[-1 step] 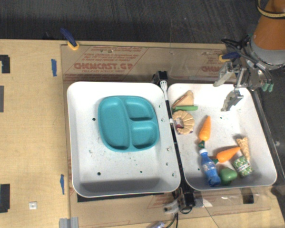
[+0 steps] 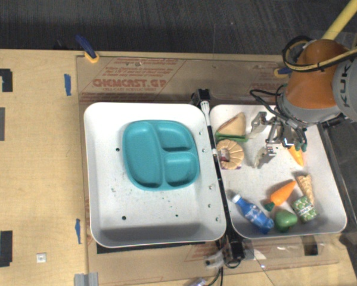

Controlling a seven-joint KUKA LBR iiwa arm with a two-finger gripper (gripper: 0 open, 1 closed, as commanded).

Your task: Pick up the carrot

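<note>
The gripper hung low over the upper part of the right bin, its metal fingers looking parted with nothing between them, though the glare made that hard to call. The carrot lay well below it toward the bin's lower right, beside a green can, with a blue bottle to their left. A teal divided tray sat in the left bin.
</note>
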